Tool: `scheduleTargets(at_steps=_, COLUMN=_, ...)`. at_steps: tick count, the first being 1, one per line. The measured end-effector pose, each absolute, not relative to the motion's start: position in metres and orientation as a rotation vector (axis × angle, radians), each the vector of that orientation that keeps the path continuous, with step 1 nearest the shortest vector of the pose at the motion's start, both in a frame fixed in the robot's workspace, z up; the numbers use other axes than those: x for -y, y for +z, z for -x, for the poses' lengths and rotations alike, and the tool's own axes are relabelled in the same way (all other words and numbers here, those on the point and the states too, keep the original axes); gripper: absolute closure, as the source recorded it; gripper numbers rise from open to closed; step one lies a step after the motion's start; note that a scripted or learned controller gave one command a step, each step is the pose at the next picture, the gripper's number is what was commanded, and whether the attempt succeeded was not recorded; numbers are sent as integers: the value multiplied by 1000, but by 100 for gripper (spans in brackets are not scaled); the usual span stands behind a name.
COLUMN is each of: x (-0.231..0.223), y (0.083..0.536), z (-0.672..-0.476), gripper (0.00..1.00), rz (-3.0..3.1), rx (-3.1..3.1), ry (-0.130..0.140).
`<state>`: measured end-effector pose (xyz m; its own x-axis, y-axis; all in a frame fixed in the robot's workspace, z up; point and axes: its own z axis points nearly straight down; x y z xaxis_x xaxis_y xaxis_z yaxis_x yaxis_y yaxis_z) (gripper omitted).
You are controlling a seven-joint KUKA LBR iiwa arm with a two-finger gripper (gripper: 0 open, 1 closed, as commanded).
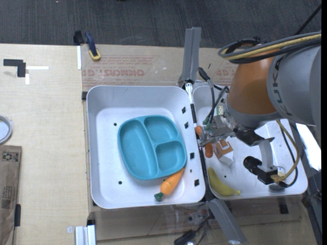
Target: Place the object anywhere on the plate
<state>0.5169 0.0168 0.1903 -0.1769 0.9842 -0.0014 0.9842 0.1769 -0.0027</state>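
You were looking at a robotics lab: a plywood bench (41, 96) carried two white bins (97, 152), an industrial arm (286, 80) trailed loose cables (265, 44), and dark carpet (127, 14) lay behind

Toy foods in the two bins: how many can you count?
2 clear ones: a carrot in the left bin beside the blue plate, a banana in the right bin. More may be hidden under the arm.

Two bins sit side by side on the bench (41, 188). In the left bin (97, 137) a divided plate (152, 147) lies near the centre, with a toy carrot (170, 183) against its near edge (touching the rim). In the right bin (294, 185), a banana (223, 185) lies at the near-left corner.
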Motion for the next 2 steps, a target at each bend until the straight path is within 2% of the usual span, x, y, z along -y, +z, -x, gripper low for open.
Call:
scheduleTargets(at_steps=1, x=-94, y=210, z=-546, gripper=100, rz=2102, rx=2334, ry=6)
scheduleTargets(at_steps=2, x=-93, y=210, z=-546, gripper=0, rz=2102, rx=2334, ry=6)
